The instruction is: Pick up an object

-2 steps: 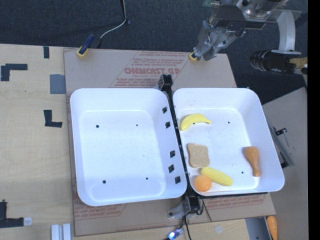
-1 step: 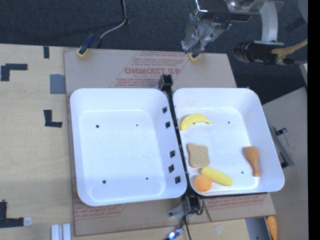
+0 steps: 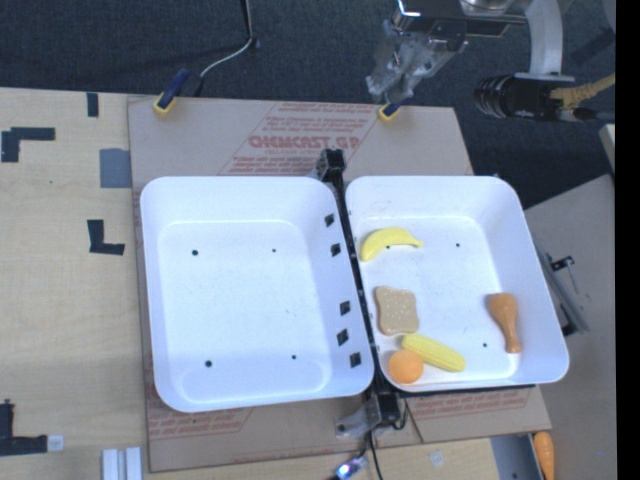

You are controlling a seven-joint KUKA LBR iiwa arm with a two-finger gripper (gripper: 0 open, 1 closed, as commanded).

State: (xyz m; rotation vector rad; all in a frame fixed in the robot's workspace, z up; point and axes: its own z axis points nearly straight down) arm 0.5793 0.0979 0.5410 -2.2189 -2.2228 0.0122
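Note:
The right bin [image 3: 500, 203] holds a yellow banana [image 3: 389, 241], a slice of toast [image 3: 397, 310], a yellow corn cob [image 3: 433, 352], an orange fruit [image 3: 405, 367] and a brown drumstick [image 3: 505, 320]. My gripper [image 3: 392, 76] hangs high above the bench's far edge, beyond the right bin and well apart from every object. Nothing shows between its fingers.
The left bin [image 3: 160, 208] stands beside the right one, joined by a black clamp strip [image 3: 342, 268]. Both rest on a cardboard sheet [image 3: 290, 138] with yellow clamps [image 3: 170, 93] at its far corners. A black cable [image 3: 235, 38] runs behind.

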